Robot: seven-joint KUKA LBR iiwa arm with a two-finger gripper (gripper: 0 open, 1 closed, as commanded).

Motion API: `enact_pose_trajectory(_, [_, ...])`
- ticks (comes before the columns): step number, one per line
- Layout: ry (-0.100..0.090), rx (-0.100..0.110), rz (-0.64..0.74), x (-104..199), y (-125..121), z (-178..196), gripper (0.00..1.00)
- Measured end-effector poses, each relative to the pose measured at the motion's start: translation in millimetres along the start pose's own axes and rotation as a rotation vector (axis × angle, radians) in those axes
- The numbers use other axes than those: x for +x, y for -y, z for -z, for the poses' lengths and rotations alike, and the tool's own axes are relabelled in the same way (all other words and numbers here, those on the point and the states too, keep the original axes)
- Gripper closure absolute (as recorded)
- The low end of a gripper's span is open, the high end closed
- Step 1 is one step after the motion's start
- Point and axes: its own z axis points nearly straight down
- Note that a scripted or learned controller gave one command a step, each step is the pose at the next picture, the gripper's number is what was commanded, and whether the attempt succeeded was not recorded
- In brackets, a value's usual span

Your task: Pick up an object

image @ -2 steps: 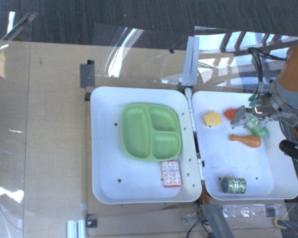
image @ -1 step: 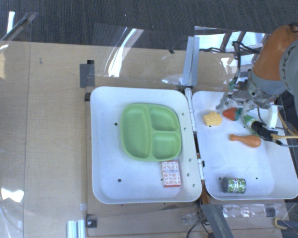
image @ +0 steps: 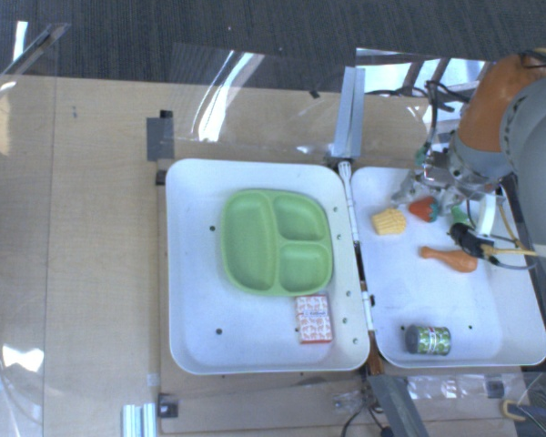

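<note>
Green can (image: 428,340) lies nearest, low in the right bin (image: 519,335). Patterned card (image: 313,319) and green divided plate (image: 276,241) sit in the left bin (image: 187,271). Orange drumstick (image: 449,259), then yellow corn piece (image: 389,221). My claw (image: 429,189) hangs over the red-and-green item (image: 423,210); grip state, cannot tell. Risk: crowded corner, claw could clip the bin wall. Wooden bench (image: 73,244), dark carpet (image: 209,7) beyond.

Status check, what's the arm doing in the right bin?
End effector low over red-orange object, far side of right bin. Nothing visibly held. Yellow waffle-like piece close beside the target.
</note>
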Motion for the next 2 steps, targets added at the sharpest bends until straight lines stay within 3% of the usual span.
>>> enact_pose_trajectory(1, [0.001,-0.009,0.008,2.5,-2.3,12.3,1.0])
enact_pose_trajectory(2, [-0.002,-0.008,0.007,116.9,42.4,146.5,1.0])
